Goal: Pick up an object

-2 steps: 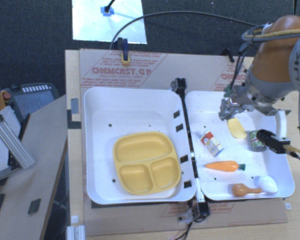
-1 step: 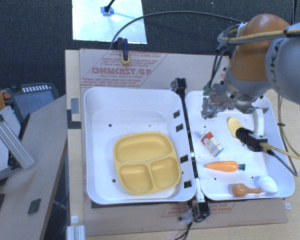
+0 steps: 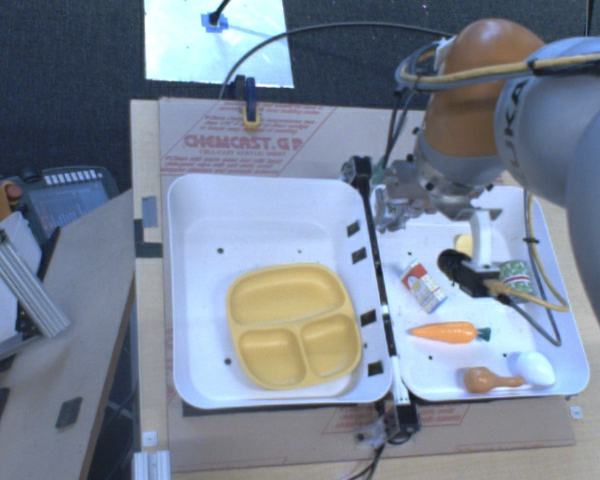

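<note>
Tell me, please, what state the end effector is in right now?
End effector: cannot be told; it sits above the right bin's upper left corner.

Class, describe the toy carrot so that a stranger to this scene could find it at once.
Start at the right-hand white bin, the one holding the small items. The toy carrot lies on its side near the front, between the small red-and-white carton and the brown drumstick-shaped toy. It alone is bright orange, tapered, with a dark green tip.
</note>
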{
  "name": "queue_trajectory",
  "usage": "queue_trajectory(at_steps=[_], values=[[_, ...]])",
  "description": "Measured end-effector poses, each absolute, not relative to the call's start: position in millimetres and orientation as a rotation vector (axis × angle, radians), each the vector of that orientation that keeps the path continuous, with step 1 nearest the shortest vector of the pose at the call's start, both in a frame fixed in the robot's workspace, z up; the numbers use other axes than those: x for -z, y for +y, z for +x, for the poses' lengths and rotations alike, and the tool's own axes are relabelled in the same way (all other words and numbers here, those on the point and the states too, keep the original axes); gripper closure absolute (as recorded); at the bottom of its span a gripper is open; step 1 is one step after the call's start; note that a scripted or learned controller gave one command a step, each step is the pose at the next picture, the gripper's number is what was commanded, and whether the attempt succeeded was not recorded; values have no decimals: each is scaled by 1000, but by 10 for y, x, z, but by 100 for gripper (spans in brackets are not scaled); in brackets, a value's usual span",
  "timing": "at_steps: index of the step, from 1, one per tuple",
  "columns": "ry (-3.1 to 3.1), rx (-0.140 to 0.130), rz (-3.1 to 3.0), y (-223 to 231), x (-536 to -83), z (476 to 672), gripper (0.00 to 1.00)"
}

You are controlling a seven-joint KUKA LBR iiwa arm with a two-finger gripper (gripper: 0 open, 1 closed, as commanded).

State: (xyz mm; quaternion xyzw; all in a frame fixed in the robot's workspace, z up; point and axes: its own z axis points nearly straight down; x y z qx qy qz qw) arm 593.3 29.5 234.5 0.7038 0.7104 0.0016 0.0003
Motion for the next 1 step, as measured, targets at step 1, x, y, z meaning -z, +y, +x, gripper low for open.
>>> queue_trajectory(at_steps=[1], values=[[2232, -4, 2211, 787, -2230, 6039, 100]])
